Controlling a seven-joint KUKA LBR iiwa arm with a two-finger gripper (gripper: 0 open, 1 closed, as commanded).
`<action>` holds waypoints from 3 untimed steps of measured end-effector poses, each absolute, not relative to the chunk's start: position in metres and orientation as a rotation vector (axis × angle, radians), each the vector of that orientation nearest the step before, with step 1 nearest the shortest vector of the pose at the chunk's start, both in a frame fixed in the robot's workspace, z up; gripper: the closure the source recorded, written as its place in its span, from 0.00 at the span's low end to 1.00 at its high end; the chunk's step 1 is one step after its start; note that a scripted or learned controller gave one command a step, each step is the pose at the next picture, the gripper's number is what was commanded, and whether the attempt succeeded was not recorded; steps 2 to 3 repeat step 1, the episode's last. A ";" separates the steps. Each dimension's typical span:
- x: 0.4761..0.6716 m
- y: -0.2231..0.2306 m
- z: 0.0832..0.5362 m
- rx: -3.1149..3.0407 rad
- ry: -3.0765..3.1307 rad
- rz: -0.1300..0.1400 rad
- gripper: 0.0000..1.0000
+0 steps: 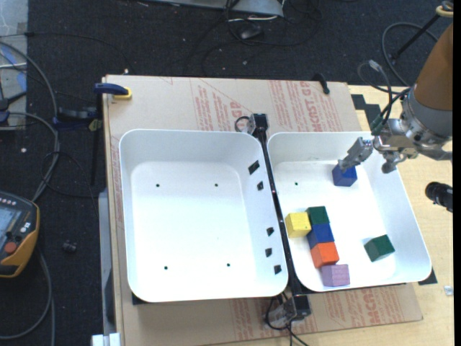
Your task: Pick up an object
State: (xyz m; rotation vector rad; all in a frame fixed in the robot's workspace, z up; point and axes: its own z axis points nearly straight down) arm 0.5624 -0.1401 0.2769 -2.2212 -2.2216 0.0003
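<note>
My gripper (369, 164) hangs over the back of the right bin (403, 215), and its two fingers stand apart, open. A blue block (345, 175) lies in the bin right at the tip of the left finger (356, 153), outside the gap, not between the fingers. Further forward in the same bin sits a cluster: a yellow block (298, 223), a dark green block (317, 215), a second blue block (321, 233), an orange block (325, 254) and a purple block (335, 274). A green block (379, 247) lies alone to their right.
The left bin (137, 193) adjoins the right one along a black divider with clips (270, 200). Both bins rest on a cardboard sheet (216, 99). Cables and a yellow-handled clamp (114, 91) lie at the back left.
</note>
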 end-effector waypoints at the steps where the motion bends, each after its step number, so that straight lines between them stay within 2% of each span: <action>1: 0.625 -0.195 0.163 -2.219 -2.214 0.008 0.00; 3: 0.625 -0.195 0.163 -2.219 -2.214 0.008 0.00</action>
